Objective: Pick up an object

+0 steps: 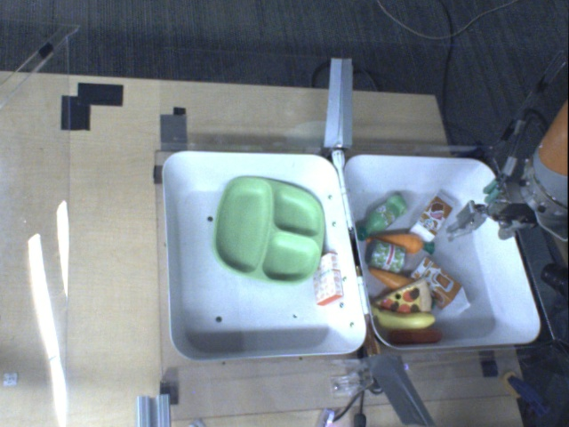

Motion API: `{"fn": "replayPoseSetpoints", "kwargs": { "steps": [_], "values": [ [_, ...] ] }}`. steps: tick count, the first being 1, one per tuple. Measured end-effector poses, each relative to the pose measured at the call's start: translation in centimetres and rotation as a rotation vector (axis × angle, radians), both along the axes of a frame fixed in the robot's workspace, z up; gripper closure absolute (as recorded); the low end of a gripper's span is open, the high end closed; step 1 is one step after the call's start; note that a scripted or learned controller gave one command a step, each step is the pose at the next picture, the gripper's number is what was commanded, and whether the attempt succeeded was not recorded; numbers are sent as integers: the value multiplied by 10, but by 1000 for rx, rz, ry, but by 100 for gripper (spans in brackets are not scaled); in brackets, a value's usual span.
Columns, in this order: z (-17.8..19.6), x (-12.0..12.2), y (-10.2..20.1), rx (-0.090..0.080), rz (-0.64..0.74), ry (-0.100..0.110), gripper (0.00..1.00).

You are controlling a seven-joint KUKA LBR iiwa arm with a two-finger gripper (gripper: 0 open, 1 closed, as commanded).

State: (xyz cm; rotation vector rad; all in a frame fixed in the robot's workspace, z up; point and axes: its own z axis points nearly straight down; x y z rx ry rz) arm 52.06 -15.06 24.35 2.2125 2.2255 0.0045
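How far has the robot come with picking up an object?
Done: nothing looks picked yet. In hand: the gripper hovers over the right bin, near its right side, with nothing visible between its fingers. Left: descend on an item, perhaps the carrot or the banana, grasp it and lift.

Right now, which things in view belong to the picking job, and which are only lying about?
For the job: gripper; banana, pizza slice, carrot, green bottle in the right bin.

Lying about: green tray, small carton, left bin, cable.
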Motion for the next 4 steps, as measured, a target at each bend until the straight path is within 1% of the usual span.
{"fn": "replayPoseSetpoints", "kwargs": {
  "steps": [1,2,3,4],
  "values": [
    [-108,21,55,0,33,-6,0],
    [-155,64,46,-1,108,-8,0],
    [-143,66,48,1,109,-13,100],
    [8,107,64,0,-39,-3,100]
  ]
}}
